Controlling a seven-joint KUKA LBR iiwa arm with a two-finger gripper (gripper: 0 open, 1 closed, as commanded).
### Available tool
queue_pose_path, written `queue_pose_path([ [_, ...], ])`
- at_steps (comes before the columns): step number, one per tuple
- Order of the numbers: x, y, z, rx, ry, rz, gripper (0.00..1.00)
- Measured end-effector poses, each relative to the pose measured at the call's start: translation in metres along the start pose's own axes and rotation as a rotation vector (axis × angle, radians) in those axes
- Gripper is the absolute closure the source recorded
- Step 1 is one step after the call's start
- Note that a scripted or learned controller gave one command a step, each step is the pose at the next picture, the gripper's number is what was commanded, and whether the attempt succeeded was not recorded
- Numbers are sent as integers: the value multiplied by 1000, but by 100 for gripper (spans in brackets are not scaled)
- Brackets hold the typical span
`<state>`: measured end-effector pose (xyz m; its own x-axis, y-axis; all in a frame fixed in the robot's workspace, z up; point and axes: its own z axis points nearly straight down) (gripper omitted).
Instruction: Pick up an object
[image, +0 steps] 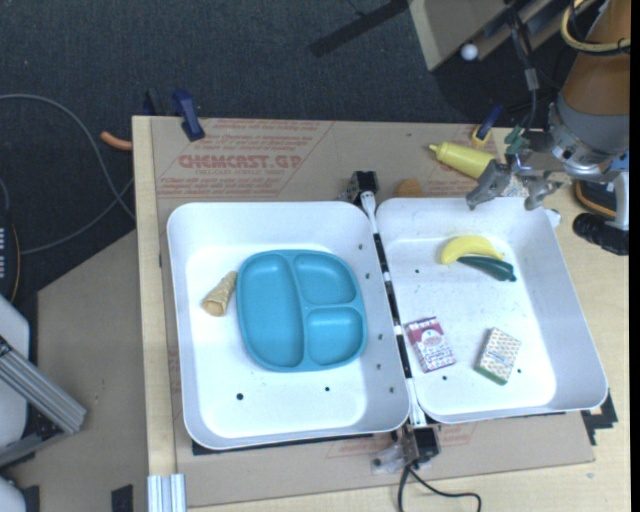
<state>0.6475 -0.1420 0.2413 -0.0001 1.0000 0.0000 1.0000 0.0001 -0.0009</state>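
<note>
Four loose objects (472, 249) beside divided plate (300, 308)

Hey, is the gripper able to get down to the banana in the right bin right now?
Probably yes. The gripper hovers open just above the banana, with nothing between them; only the dark green item touches its near side.

Your right white bin (575, 330) has open floor between the yellow banana (470, 248), red-and-white carton (430, 343) and green patterned packet (499, 355); a blue divided plate (300, 308) crowds the left white bin (195, 260).
</note>
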Motion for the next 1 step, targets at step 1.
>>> queue_pose_path([
  [1,33,-7,111,2,1,-1,0],
])
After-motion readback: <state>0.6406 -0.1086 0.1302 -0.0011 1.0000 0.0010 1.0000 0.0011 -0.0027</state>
